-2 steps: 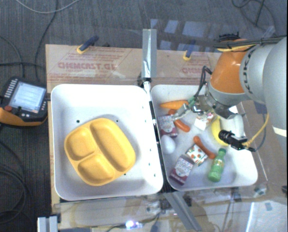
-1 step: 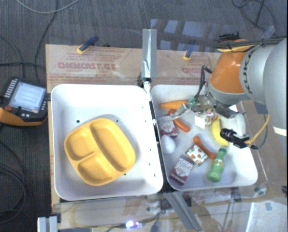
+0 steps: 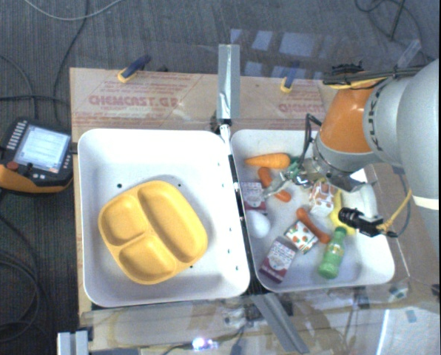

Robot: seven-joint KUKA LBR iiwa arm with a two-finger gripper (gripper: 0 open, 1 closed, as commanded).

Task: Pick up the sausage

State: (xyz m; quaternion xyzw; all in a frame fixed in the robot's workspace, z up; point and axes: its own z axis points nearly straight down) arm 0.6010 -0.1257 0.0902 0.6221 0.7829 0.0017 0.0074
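The sausage (image 3: 313, 225) is a slim reddish-orange stick. It lies slantwise on the floor of the right bin (image 3: 379, 268), between a small red carton (image 3: 300, 237) and a green bottle (image 3: 331, 252). My gripper (image 3: 296, 174) hangs over the upper middle of that bin, just below the carrot (image 3: 268, 160). It is up and to the left of the sausage, with a gap between them. The grey wrist and its orange band (image 3: 348, 120) cover the bin's upper right part. Nothing is visibly held.
The right bin also holds a short orange-red piece (image 3: 266, 176), a small packet (image 3: 251, 195), a white rounded object (image 3: 258, 224), a dark carton (image 3: 278, 259) and a box (image 3: 322, 197). A yellow divided plate (image 3: 152, 229) sits in the left bin (image 3: 95, 154). A teach pendant (image 3: 32, 156) lies off the bench, left.
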